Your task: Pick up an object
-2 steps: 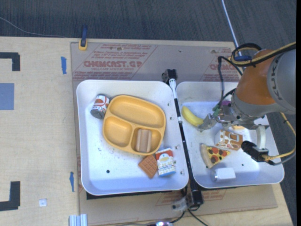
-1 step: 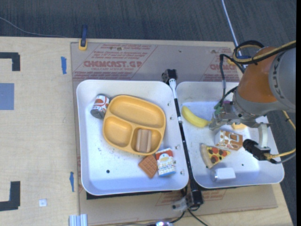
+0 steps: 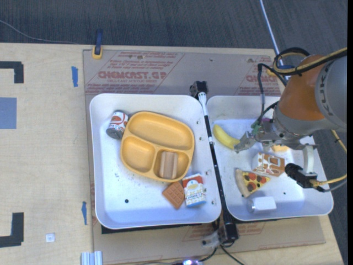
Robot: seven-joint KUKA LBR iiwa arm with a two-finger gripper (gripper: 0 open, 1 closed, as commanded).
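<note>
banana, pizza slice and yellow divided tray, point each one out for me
banana (image 3: 224,137), camera view, middle of its curved body
pizza slice (image 3: 250,182), camera view, centre of the topped face
yellow divided tray (image 3: 157,130), camera view, floor of its large top compartment

- Two bins sit side by side on the bench: left bin, right bin.
- In the left bin, a divided tray lies mid-bin; a small block rests in its near-right compartment.
- A can touches the tray's left edge, near the far-left corner.
- A cracker and a carton lie together near the near-right corner.
- In the right bin, a banana lies by the left wall.
- A pizza slice lies mid-bin, with a block nearer the front edge.
- The hand is just right of the banana.
</note>
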